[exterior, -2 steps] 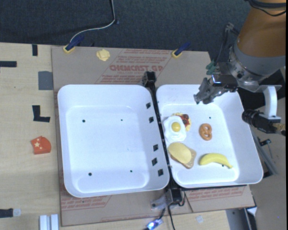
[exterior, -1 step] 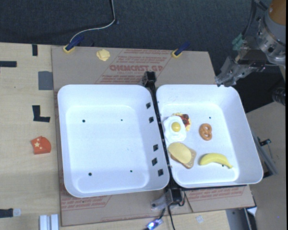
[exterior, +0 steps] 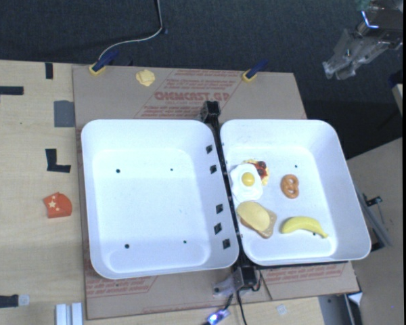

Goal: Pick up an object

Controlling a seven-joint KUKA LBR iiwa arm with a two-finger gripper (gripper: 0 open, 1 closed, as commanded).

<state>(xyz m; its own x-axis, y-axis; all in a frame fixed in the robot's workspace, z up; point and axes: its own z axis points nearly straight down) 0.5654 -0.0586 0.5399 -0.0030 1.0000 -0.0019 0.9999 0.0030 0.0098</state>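
the tool (exterior: 340,65) hangs at the far right, well apart from the bins. the banana (exterior: 303,227), pretzel (exterior: 290,185) and fried egg (exterior: 247,181) lie in the right bin (exterior: 325,141), nearer and to its left.

white bins (exterior: 149,137), yellow banana (exterior: 303,227), perhaps brown pretzel (exterior: 290,185)

Gripper (exterior: 340,65): above and right of both bins, over dark floor, nothing near it.
Right bin (exterior: 325,137): below-left of gripper; far half bare, open from above.
Obstacles: fried egg (exterior: 247,181), sandwich (exterior: 257,218), pretzel (exterior: 290,185), banana (exterior: 304,227) clustered in its near half.
Left bin (exterior: 95,137): farthest left of gripper; floor bare.
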